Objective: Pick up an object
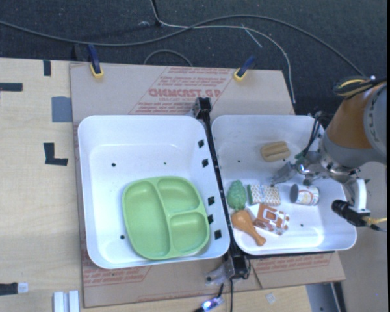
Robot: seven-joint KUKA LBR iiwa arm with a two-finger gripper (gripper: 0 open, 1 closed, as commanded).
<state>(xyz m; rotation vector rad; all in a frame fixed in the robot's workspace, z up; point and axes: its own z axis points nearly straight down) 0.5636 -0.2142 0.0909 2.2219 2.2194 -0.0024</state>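
Claw (292, 174) (grip state unclear) hangs just left of small can (305, 194).

Your surroundings, itemised: dark grey carpeted floor (65, 12) crossed by a thin pale cable (201, 23); light plywood bench top (26, 194) bearing black tape marks (52, 155); brown printed cardboard sheet (182, 93) held by two blue-and-yellow clamps (94, 64). Lighting even.
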